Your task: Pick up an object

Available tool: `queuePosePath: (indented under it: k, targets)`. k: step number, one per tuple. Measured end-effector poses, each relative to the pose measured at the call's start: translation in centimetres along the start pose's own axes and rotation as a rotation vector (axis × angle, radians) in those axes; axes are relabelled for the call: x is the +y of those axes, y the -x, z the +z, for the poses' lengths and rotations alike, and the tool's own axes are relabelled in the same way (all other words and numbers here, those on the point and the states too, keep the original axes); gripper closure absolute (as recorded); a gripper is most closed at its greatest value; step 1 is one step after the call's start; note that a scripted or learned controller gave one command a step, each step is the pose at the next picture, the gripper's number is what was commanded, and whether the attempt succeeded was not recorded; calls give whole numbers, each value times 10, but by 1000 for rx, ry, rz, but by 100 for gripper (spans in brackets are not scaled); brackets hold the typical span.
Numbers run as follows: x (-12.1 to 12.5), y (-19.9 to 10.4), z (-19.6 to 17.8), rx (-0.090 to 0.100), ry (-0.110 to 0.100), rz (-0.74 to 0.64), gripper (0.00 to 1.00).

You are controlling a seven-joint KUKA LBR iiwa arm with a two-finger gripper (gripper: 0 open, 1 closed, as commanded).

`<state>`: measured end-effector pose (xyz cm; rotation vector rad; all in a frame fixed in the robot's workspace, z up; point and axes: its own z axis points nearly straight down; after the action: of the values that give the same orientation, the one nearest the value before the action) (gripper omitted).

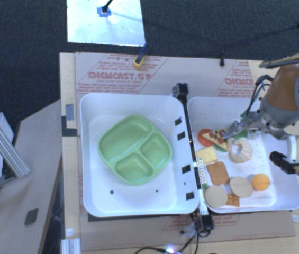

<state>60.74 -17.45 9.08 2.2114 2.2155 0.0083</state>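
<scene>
Toy food pieces crowd the right bin (297,194): a pizza slice (208,137), a sugared doughnut (240,151), a yellow cheese square (208,154), a brown cracker (218,172), two pale round biscuits (240,186) and an orange ball (261,182). The left bin (93,194) carries a green three-part tray (134,149). The grey-and-orange arm (289,91) reaches over the right bin, its gripper (233,131) low between pizza slice and doughnut; whether it is parted or closed cannot be told, and no object shows between its tips.
</scene>
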Motion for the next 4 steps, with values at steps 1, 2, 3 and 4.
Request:
queuePosePath:
  k: [1,2,3,4]
  targets:
    - [3,0,-12,-1,9,0,100]
    - [8,1,-56,3,-6,-3,100]
    - [2,0,-117,3,-5,-3,100]
    - [4,0,-134,4,-8,-4,100]
